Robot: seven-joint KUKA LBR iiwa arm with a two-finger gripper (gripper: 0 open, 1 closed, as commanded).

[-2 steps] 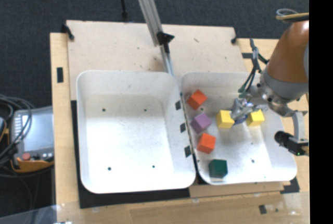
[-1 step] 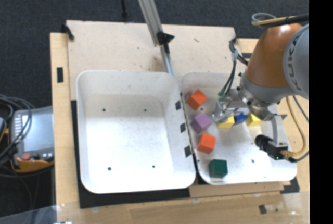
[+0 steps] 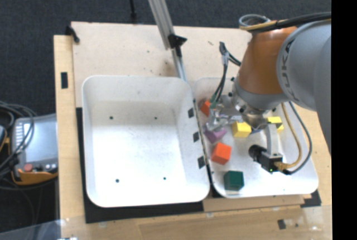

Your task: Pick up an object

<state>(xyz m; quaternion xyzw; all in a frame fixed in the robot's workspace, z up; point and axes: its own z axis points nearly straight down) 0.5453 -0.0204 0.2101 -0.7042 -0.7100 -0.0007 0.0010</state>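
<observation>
My arm point(image 3: 279, 63) reaches in from the right and hangs over the upper part of the right bin point(image 3: 304, 183), orange band above the wrist, grey link running off to the right. My gripper point(image 3: 223, 116) sits low at the bin's left wall, among metal fittings and cables. I cannot tell how my jaws stand; the wrist hardware covers them.

Landmark: the orange cube point(image 3: 221, 153), lying in the left half of the right bin.
- Purple block point(image 3: 214, 133): just above the orange cube, directly under my gripper. Whether it is touched, I cannot tell.
- Small orange block point(image 3: 205, 106): further above, against the bin's left wall, beside my gripper.
- Yellow block point(image 3: 241, 129): up and to the right of the orange cube, just beside my wrist.
- Second yellow piece point(image 3: 274, 120): further right again, partly hidden by my arm.
- Green cube point(image 3: 234, 180): below and slightly right of the orange cube, near the bin's lower rim, well apart from my gripper.
- Black fitting on cable point(image 3: 263, 158): right of the orange cube, hanging over the bin floor.

Left bin point(image 3: 139, 138): left of the orange cube, its right wall touching the right bin's.

Both bins sit on the table point(image 3: 122, 49). A metal rail point(image 3: 159, 4) slants from the top edge down to the gap between the bins.
</observation>
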